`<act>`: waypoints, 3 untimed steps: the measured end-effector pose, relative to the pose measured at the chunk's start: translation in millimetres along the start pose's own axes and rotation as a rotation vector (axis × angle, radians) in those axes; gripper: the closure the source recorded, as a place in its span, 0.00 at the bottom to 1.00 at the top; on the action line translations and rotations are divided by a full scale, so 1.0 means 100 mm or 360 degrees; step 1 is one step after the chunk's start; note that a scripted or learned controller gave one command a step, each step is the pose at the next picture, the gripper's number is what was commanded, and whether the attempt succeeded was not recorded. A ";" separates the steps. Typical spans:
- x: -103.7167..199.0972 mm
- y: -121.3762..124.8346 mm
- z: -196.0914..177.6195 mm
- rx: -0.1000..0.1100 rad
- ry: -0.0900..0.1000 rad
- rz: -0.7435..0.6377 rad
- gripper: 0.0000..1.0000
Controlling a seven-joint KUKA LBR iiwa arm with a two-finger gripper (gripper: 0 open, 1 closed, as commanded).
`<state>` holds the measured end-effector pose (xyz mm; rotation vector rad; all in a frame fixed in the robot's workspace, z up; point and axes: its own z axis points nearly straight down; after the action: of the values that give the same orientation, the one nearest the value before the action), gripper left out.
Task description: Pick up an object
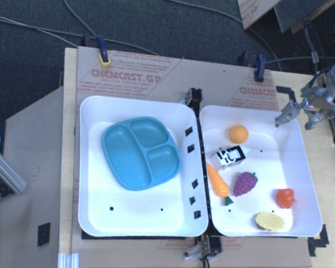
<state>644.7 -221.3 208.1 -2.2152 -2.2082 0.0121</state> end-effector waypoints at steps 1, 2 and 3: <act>0.01 0.03 -0.10 -0.0024 -0.0006 -0.0006 0.00; 0.02 0.12 0.36 -0.0017 -0.0005 -0.0009 0.00; 0.00 0.12 0.78 -0.0018 -0.0005 -0.0007 0.00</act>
<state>656.0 -220.7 130.3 -2.2173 -2.2205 0.0032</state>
